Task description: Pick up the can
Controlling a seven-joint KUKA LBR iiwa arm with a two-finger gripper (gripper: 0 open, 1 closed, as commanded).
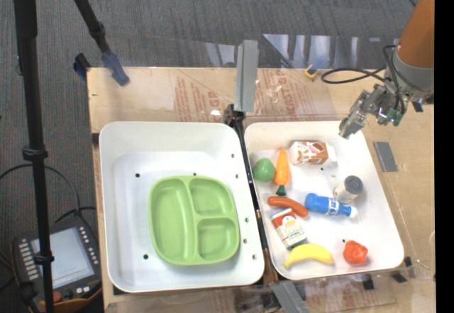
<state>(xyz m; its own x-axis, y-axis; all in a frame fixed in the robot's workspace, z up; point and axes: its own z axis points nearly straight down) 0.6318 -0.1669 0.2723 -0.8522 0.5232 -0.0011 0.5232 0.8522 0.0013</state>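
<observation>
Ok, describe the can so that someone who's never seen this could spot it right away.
Look in the right bin, near its right wall. The can stands upright just above the blue bottle's cap. It is the one small grey cylinder with a round metal top.

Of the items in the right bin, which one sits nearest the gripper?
The small carton at the bin's far end lies closest to the gripper; the can sits farther down.
</observation>
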